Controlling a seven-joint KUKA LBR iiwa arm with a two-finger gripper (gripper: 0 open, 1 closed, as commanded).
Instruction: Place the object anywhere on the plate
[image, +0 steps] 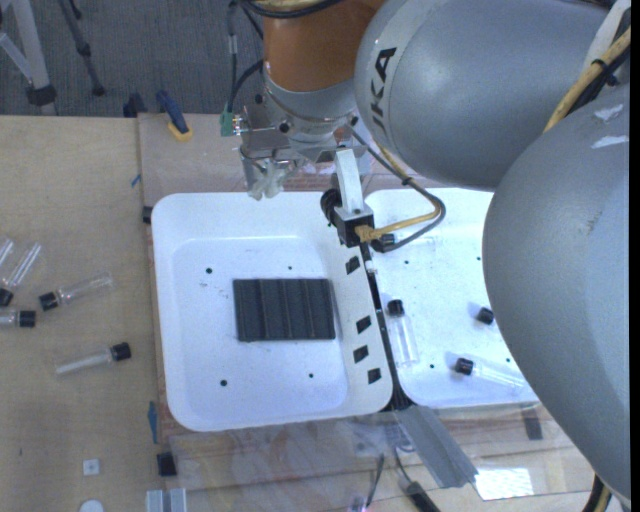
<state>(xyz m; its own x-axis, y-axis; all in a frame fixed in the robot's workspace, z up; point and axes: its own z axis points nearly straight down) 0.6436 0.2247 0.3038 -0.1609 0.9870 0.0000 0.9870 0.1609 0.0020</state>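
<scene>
The grey arm (450, 90) fills the right and top of the frame, its orange band at top centre and its wrist pointing down over the upper rim of the left bin (180, 215). The gripper (264, 180) hangs there, above and apart from the dark ribbed plate (284, 309) at that bin's middle; whether it is spread or closed cannot be told. The capped vial (402, 335) lies in the right bin (440, 290) at its left wall, with a second vial (487, 372) toward the lower right.
</scene>
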